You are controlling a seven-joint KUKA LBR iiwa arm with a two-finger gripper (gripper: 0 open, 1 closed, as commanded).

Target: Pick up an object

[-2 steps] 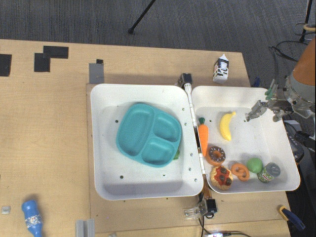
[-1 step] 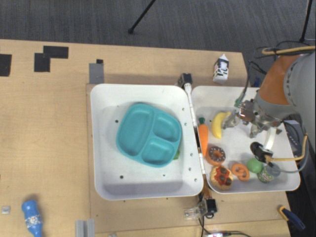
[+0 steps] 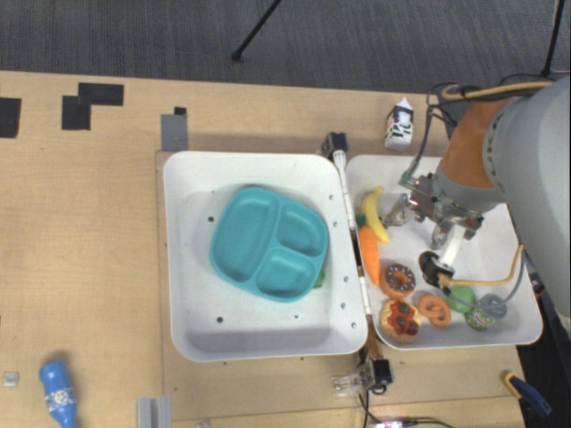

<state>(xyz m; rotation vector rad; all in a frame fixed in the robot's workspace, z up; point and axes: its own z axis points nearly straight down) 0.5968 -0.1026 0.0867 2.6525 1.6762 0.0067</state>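
We see the gripper (image 3: 398, 210) over the right bin (image 3: 482, 239), centre right of the frame, just beside the banana (image 3: 373, 217). Whether it is open or closed we cannot tell. The banana lies near the bin's left wall. Its long axis runs top to bottom in the frame, bowed leftward, with the carrot (image 3: 368, 251) just below it.

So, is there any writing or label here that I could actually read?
No text can be read here.
The white carton near the far edge of the bench: black marks, too blurred to read.
The blue bottle at its near left corner: pale marks, too small to read.
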